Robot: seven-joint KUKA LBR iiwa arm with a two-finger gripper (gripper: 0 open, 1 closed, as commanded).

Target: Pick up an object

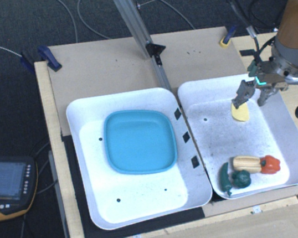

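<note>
With jaws spread wide, the two-finger gripper (252, 92) hovers at 1 o'clock of the small pale-yellow rounded piece (240, 112), so closing there risks missing it.

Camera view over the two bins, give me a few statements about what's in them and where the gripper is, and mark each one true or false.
1. The blue plate lies in the left bin. True.
2. The gripper hangs over the left bin. False: it is over the right bin, open.
3. The pale yellow piece lies just below the gripper. True.
4. The green item sits on the blue plate. False: it lies in the right bin's near corner, beside the tan and red item.
</note>
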